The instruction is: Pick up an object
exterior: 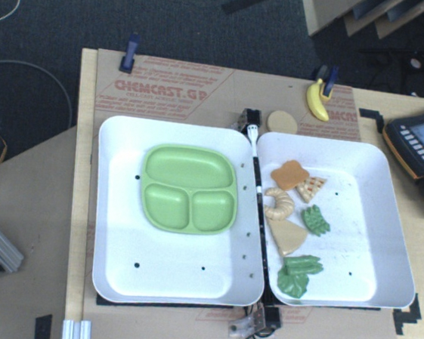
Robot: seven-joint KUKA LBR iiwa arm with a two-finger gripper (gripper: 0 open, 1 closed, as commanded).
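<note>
The right bin (366, 220) holds several toy food pieces along its left side. A brown cookie-shaped piece (290, 174) lies at the top with a small waffle-patterned wedge (312, 188) beside it. Below them sit a tan croissant (279, 204), a small green leafy piece (316, 220), a beige wedge (288, 236) and a larger green leafy piece (297, 273) near the front. The left bin (112, 245) carries a light green three-compartment plate (189, 189).
A yellow banana (317, 101) and a tan disc (282, 122) lie on the cardboard behind the bins. Blue clamps (128, 54) hold the board's back edge. A black and orange device (422, 143) sits at the right. Cables hang at the front (254, 329).
</note>
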